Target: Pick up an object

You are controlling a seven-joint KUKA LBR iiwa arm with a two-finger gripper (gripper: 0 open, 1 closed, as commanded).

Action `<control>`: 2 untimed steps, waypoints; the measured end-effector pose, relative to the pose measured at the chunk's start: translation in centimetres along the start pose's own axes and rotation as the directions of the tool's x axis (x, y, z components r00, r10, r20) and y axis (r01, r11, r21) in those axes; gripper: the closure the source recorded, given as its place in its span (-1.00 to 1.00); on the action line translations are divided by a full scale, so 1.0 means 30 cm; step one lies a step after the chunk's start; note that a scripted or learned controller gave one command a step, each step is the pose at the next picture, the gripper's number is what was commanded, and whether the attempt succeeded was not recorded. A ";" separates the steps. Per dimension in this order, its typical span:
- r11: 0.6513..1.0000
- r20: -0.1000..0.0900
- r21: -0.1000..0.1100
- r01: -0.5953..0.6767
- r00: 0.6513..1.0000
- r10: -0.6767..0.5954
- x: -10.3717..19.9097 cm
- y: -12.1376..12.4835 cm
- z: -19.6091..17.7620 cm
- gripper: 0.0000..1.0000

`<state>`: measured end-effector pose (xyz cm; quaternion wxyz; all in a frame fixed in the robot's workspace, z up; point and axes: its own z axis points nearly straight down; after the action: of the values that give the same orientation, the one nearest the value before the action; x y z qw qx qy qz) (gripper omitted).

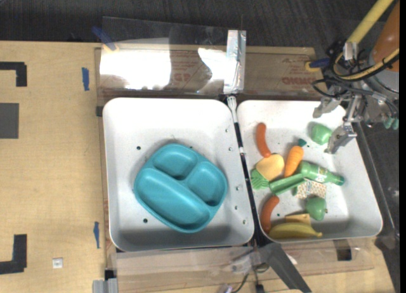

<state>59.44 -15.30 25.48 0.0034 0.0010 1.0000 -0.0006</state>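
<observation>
Camera view: gripper (338,128) hangs open over the right bin (371,222), holding nothing.
Toys crowd together, green pepper (320,133) just beside it — fingers could clip a neighbour and slip.

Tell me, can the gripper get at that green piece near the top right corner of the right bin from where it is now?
Probably yes. The gripper hangs just right of the green piece, which lies apart from the toy pile, with nothing over it. The right bin's wall is close, which may crowd the fingers.
</observation>
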 end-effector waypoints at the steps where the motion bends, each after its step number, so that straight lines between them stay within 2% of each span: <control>1: 0.987 -0.009 -0.001 -0.163 0.987 0.163 0.216 0.039 0.408 -1.00; 2: 1.000 0.005 0.000 -0.017 1.000 0.017 -0.090 0.198 0.551 -1.00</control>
<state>62.27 -9.38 8.97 0.0061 0.0095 0.9999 -0.0004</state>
